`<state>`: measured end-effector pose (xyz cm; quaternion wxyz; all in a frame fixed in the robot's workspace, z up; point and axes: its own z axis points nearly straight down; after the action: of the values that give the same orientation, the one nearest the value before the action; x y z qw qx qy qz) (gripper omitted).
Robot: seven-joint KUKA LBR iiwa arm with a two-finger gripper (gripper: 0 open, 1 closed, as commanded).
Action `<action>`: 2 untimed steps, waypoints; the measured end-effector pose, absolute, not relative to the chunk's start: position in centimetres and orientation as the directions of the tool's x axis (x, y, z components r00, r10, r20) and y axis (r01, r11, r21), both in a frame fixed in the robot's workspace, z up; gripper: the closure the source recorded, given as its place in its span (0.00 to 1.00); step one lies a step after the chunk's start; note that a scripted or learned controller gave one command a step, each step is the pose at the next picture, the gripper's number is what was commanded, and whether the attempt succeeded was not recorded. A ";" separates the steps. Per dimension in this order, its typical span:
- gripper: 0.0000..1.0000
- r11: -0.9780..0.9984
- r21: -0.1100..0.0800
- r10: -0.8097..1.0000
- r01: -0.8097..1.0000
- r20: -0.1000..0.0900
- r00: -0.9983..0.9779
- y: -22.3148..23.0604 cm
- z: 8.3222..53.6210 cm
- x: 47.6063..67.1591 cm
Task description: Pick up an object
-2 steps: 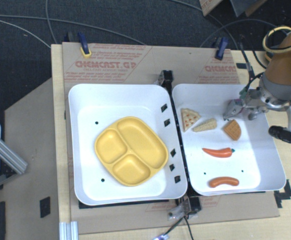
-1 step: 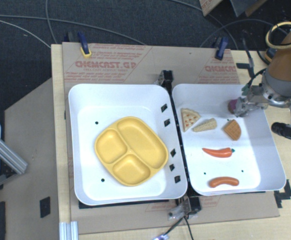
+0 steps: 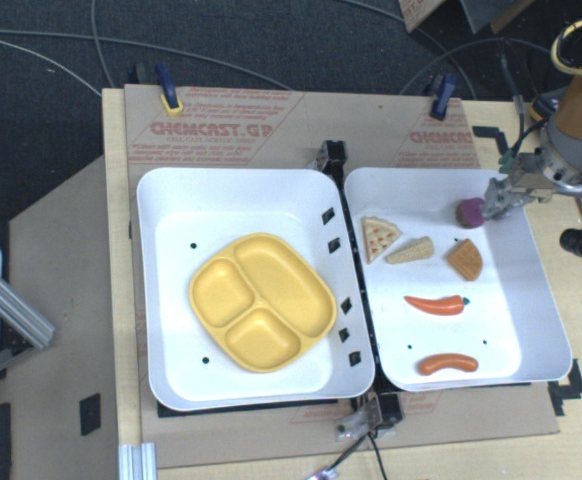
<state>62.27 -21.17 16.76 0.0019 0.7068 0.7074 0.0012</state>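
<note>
In the right bin (image 3: 531, 298) lie several toy foods: a purple piece (image 3: 470, 212) at the back, a waffle wedge (image 3: 379, 237), a tan wedge (image 3: 411, 251), a brown piece (image 3: 464, 259), a red chili pepper (image 3: 436, 305) and a sausage (image 3: 447, 364). The gripper (image 3: 501, 196) hangs low over the bin's back right part, just right of the purple piece and very close to it. I cannot tell whether they touch.
The left bin (image 3: 161, 268) holds a yellow divided plate (image 3: 261, 300). Black clips (image 3: 333, 154) line the ridge between the bins. The grey arm with its orange band (image 3: 576, 118) reaches in from the right. Blue clamps (image 3: 169, 88) sit at the board's back edge.
</note>
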 end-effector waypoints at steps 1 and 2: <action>1.00 0.001 0.009 1.000 1.000 -0.003 -0.001 -21.4 23.3 62.6; 1.00 0.001 0.003 1.000 1.000 -0.001 -0.001 -21.4 23.8 62.7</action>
<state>62.67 -21.42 23.81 0.0016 0.7067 0.7075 0.0007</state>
